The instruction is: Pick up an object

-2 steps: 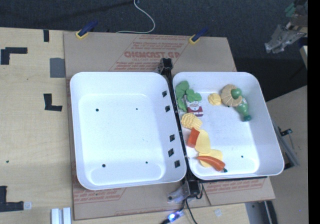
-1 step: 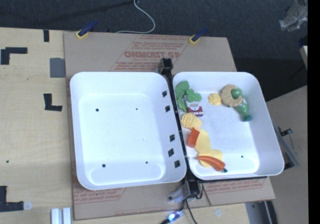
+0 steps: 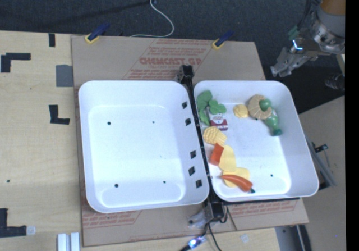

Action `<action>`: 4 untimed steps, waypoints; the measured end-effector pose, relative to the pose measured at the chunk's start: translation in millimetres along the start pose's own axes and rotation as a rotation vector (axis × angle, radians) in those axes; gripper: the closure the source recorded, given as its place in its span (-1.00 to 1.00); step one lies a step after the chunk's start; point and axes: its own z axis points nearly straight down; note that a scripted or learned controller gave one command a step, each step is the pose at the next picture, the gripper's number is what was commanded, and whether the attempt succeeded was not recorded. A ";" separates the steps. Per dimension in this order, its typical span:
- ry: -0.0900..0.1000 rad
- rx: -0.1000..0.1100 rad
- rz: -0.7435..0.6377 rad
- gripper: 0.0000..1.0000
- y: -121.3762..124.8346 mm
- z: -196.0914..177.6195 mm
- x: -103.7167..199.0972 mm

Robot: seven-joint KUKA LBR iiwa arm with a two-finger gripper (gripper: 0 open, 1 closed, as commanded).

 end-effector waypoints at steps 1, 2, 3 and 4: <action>-0.005 -0.020 0.000 1.00 0.8 -93.1 7.2; -0.005 -0.016 0.003 1.00 0.1 -100.6 -27.2; 0.000 -0.003 -0.003 1.00 0.9 24.3 39.8; -0.005 -0.026 -0.002 1.00 1.0 -110.7 57.4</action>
